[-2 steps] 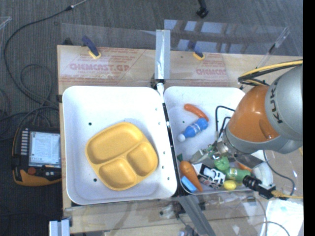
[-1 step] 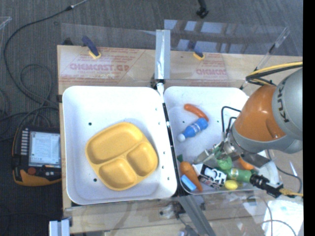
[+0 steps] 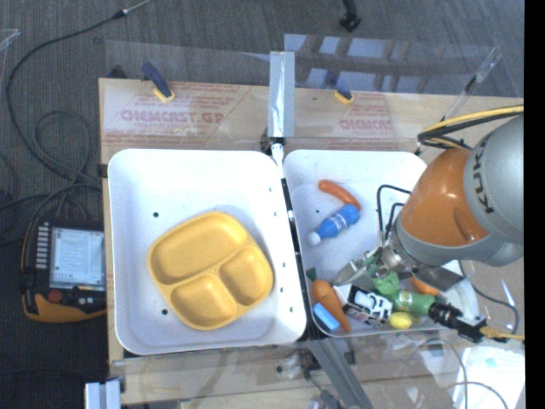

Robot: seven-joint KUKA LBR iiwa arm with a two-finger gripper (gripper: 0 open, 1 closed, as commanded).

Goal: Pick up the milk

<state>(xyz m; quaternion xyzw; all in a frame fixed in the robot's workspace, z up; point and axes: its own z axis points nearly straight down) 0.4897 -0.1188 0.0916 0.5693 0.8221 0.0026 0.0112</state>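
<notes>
Bench-wise, the near end of the right bin (image 3: 298, 254) is where all the clutter is. I'm reading the little black-and-white blotchy carton as the milk (image 3: 368, 302). It's boxy, probably light card or plastic, and it lies flat near the front wall. A carrot (image 3: 324, 297) and a blue block (image 3: 326, 318) sit to its left, and a glossy yellow lemon (image 3: 400, 319) and a green bottle (image 3: 417, 301) crowd its right.

The gripper (image 3: 381, 268) hovers just behind the milk, low in the pile. Can't tell if it's spread or pinched, and nothing is visibly held, so I'd call this the approach step. Next it needs to line up over the carton and close on its flat sides without catching the neighbours.

Further back are a smooth blue-and-white bottle (image 3: 335, 224) and an orange chili-ish thing (image 3: 339, 192). The left bin (image 3: 136, 186) holds a yellow three-compartment tray (image 3: 211, 268).
</notes>
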